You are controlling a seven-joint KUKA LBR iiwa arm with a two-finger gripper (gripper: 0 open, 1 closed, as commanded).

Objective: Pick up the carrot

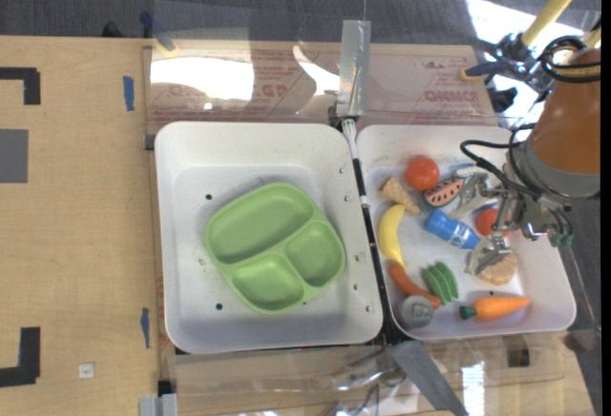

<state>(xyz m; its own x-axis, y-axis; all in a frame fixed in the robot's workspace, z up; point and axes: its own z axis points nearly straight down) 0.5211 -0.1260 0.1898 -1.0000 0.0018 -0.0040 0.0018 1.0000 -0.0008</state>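
The carrot (498, 307), orange with a small green top, lies on its side near the front edge of the right bin (557, 309). My gripper (494, 250) hangs over the right part of that bin, just above a tan round piece (500, 271). It is a short way behind the carrot and apart from it. The arm's orange band (571, 123) rises at the right edge.
The right bin also holds a yellow banana (390, 233), a red tomato (422, 172), a watermelon slice (444, 193), a blue bottle (451, 229), a green vegetable (440, 279) and a red-orange pepper (410, 281). In the left bin (181, 166) lies a green divided plate (274, 245).
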